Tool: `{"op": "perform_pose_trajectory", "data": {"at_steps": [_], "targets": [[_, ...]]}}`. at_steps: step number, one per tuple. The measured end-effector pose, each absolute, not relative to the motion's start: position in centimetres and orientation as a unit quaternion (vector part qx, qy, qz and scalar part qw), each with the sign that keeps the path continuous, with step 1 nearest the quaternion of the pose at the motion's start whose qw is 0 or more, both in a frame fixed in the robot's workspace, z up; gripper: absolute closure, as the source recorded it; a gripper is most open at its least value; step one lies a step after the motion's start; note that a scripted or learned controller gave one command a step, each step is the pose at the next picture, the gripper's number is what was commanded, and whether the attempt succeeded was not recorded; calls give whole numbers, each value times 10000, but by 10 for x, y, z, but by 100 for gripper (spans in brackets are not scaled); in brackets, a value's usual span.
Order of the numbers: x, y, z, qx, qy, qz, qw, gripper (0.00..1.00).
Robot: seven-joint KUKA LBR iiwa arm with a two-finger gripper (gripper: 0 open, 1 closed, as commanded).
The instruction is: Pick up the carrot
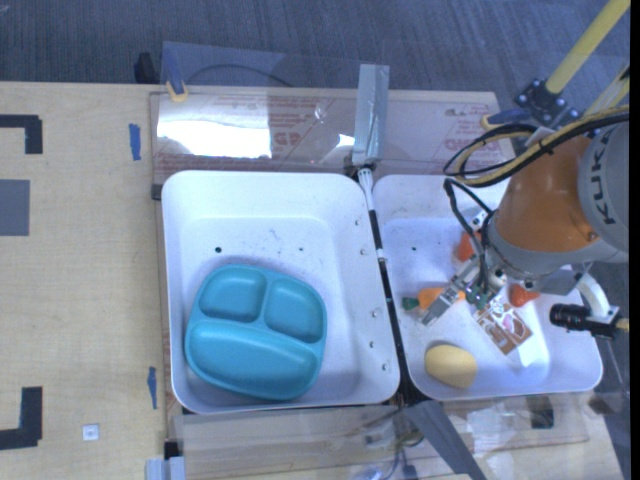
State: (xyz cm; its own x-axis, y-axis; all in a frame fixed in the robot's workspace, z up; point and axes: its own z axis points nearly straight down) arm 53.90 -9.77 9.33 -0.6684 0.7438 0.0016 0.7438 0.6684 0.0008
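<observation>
Two shallow white bins sit side by side on the desk, the left bin (190, 203) toward the middle of the desk and the right bin (575, 373) at its right end. In the left bin a teal divided plate (258, 332) with three compartments lies near that bin's front left corner, its rim close to the front wall. The grey arm with its orange band (540, 208) reaches in over the right bin from the desk's right edge, trailing black and yellow cables. Its claw (448, 303) points down and toward the divider between the bins, low over the bin floor, with the metal fingers (438, 311) set narrow; whether they pinch anything cannot be told. The carrot (428, 296), a small orange piece with a green tip, lies on the right bin's floor near the divider, just beside the claw's tip and seemingly touching it. A yellow lemon-like fruit (451, 364) rests near the right bin's front wall, apart from the carrot. A small printed packet (503, 327) lies beside the claw toward the bin's right side, and other small orange-red pieces (466, 247) show partly under the arm.
</observation>
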Motion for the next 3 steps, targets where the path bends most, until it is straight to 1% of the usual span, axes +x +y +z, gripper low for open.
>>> {"op": "perform_pose_trajectory", "data": {"at_steps": [1,2,3], "targets": [[510,-32,187,-2610,-9653,-15,-41,0],[511,-32,196,-2619,-9651,-21,-57,100],[592,-71,275,-2520,-9677,-7,-59,100]]}}
